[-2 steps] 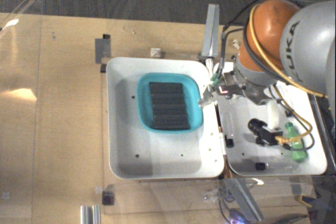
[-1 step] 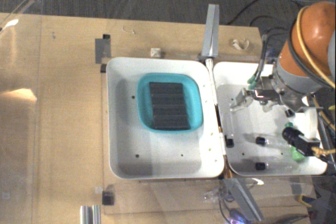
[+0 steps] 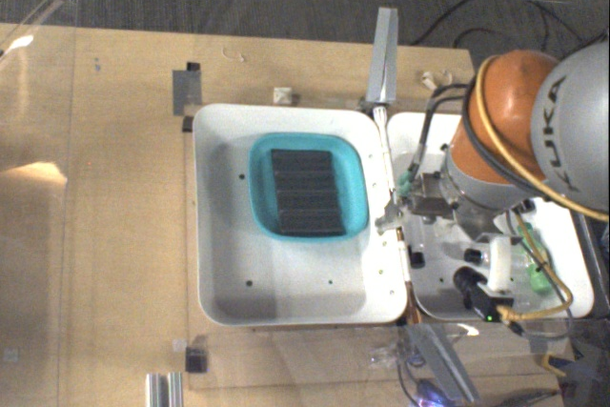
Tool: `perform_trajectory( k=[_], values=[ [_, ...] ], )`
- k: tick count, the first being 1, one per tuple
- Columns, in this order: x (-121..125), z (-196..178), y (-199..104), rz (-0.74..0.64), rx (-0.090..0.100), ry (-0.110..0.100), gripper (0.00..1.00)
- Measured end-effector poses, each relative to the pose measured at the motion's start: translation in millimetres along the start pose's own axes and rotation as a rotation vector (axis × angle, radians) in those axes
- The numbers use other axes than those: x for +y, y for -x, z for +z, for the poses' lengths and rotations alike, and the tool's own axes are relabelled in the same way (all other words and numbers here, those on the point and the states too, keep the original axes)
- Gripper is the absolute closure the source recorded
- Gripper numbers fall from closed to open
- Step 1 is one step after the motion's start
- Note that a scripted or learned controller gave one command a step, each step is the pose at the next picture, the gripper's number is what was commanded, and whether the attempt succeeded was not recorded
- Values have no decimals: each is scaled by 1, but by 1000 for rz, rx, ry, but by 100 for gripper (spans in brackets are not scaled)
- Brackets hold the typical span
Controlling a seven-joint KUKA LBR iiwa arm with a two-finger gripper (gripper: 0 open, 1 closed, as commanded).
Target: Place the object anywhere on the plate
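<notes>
The brown desk (image 3: 95, 234) holds two white bins, and in the left bin (image 3: 286, 295) a blue plate (image 3: 355, 186) carries a dark ridged block (image 3: 305, 193), while the grey and orange arm (image 3: 519, 129) hangs over the right bin (image 3: 572, 253)

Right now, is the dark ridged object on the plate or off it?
On it. The dark ridged object lies flat inside the teal plate in the left bin, the plate's rim showing all around it.
</notes>
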State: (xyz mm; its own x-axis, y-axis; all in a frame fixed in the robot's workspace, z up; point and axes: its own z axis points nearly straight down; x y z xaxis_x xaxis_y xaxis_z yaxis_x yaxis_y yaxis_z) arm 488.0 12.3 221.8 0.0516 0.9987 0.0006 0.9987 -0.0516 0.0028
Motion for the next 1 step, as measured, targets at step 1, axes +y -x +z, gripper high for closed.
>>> perform_trajectory(
  k=[1],
  values=[
    [2,-11,0,-2,1,5,100]
  ],
)
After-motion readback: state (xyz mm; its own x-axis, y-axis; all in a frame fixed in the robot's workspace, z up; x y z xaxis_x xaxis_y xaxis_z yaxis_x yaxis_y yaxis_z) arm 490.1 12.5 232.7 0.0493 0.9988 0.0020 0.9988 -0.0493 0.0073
